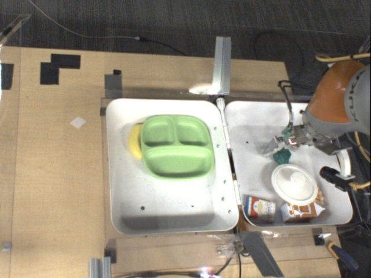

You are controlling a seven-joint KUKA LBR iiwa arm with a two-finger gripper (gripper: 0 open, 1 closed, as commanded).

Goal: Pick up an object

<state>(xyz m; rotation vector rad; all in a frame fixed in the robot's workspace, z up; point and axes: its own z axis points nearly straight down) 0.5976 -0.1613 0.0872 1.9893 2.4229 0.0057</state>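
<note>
My gripper (284, 142) is low in the right bin (249, 126), near its middle, reaching in from the right under the orange-banded arm (331, 100). A small teal object (282, 155) lies right at its tip, touching or nearly so; I cannot tell whether it is gripped. Just in front of it sits a round white lid-like dish (294, 182). Along the bin's front wall lie a small can (261, 208) and a brown and white carton (302, 211).
The left bin (168, 204) holds a green divided plate (176, 145) with a yellow object (134, 141) poking out from under its left side. A metal post (222, 68) rises behind the wall between the bins. The right bin's back left is bare white floor.
</note>
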